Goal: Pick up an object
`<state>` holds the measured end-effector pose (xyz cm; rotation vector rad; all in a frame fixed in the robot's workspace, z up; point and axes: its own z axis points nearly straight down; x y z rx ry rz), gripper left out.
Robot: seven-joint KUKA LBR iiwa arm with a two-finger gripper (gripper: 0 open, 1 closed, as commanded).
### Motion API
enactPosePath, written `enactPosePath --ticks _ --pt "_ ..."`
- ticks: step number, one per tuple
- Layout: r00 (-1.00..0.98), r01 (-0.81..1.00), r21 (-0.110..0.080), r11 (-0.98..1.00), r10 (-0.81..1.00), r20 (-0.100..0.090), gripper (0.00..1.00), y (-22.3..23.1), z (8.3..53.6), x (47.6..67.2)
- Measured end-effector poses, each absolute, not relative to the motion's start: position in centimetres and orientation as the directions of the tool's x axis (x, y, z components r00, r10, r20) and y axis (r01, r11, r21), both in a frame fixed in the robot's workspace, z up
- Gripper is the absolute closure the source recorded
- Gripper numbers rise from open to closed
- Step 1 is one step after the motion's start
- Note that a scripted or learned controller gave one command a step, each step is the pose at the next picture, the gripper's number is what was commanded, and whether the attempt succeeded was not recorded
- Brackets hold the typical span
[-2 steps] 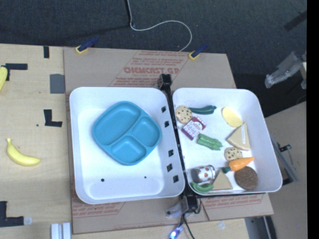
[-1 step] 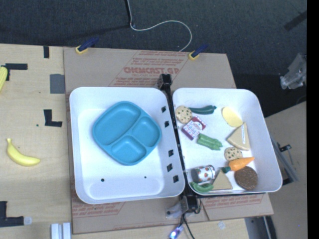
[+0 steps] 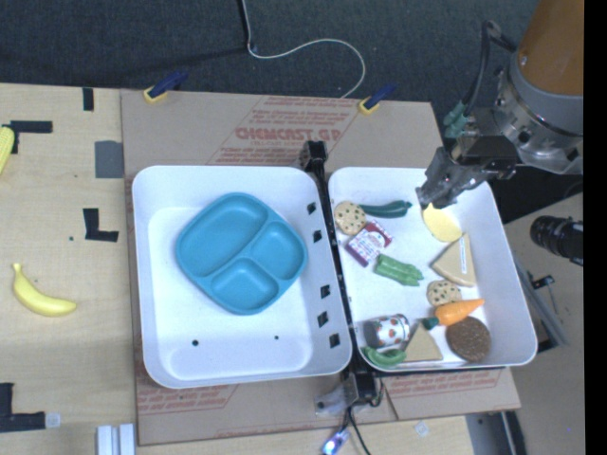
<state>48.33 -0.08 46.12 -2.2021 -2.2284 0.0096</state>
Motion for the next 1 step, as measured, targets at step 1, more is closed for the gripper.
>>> enactPosePath --ticks 1 --pt "-0.012 1.000 0.001 0.012 1.000 0.002 1.00 9.03 49.14 48.35"
